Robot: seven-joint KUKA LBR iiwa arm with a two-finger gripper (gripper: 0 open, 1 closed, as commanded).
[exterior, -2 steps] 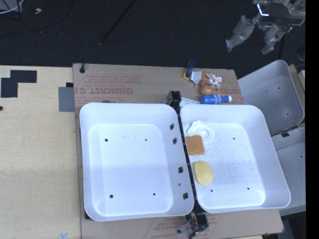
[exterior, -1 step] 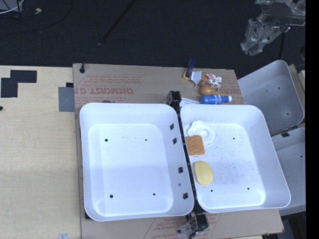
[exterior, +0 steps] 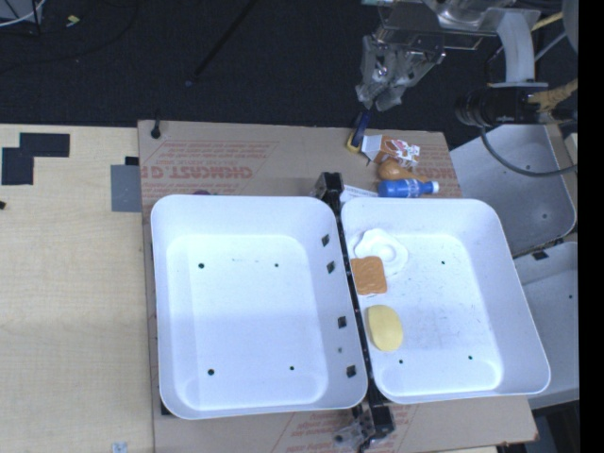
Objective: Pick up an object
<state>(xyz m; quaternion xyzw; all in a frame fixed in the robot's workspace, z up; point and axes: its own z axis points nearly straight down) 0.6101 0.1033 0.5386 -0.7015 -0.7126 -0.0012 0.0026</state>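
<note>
We see hand [exterior: 382, 88] parked high above right white bin [exterior: 491, 253], can't tell whether it's gripping anything. Pale yellow rounded lump [exterior: 384, 327] sits by bin's left wall, below orange square slab [exterior: 368, 275]. Lump looks light, maybe squishy; we'd pinch across narrow width.

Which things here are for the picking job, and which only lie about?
For the job:
hand
yellow piece
orange-brown square
white piece
right bin

Lying about:
blue bottle
small items behind the bins
left bin
</note>
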